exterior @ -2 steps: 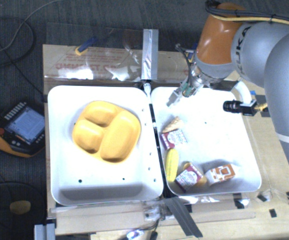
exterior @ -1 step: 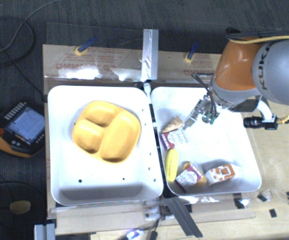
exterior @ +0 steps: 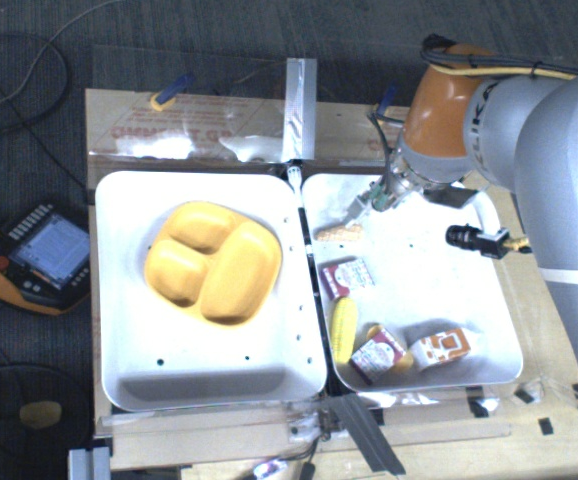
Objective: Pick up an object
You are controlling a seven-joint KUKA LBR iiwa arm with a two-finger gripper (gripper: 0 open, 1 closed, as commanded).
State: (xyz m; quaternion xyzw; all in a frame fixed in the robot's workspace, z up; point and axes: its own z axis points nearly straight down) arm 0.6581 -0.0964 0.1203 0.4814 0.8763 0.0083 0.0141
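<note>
In the left bin (exterior: 109, 268) we see a big yellow three-lobed object (exterior: 212, 261) lying near the middle, well apart from the arm. Crossing the divider, the right bin (exterior: 499, 298) holds the likelier targets: a small tan piece (exterior: 338, 233) lies near its upper left corner, a small maroon-and-white packet (exterior: 347, 275) below that, then a corn cob (exterior: 343, 329) along the left wall, with a small carton (exterior: 378, 354) just beside it and an orange-and-white carton (exterior: 442, 346) next to that at the front. The gripper (exterior: 377, 198) hangs over the bin's upper part, just right of and above the tan piece; whether it is spread or closed, we cannot tell, and we see nothing held in it. We judge the pick is not yet made. If we descend here, we risk landing beside the tan piece rather than around it, because the tip sits off to its side. That piece looks flat and low, so a grasp may skid over it or nudge it against the wall. The corner is tight too, and the bin's rim could foul the approach. Further right, the front cluster sits crowded, so a try there may catch two things or none.
</note>
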